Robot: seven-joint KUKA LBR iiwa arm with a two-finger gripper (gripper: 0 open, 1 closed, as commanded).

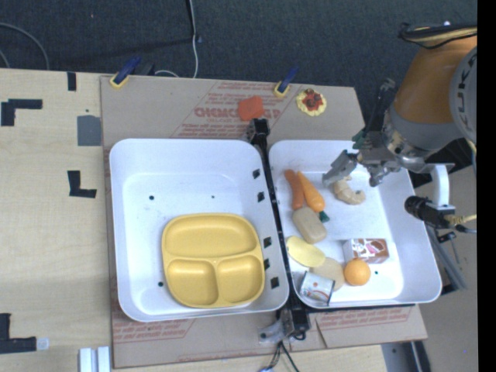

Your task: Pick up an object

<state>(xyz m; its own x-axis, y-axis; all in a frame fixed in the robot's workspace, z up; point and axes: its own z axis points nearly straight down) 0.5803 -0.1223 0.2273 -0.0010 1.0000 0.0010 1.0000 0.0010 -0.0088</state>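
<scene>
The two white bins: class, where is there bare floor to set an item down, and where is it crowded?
Left bin: bare floor above and left of the yellow tray. Right bin: a bare patch along its right wall, beside the orange ball and small packet. Crowded: the right bin's left side, from the carrots down to the corner, and under the hand by the pale piece.

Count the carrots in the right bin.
2, both in the right bin beside its left wall: one carrot to the left, the other carrot pressed against its right side. None seems hidden.
</scene>
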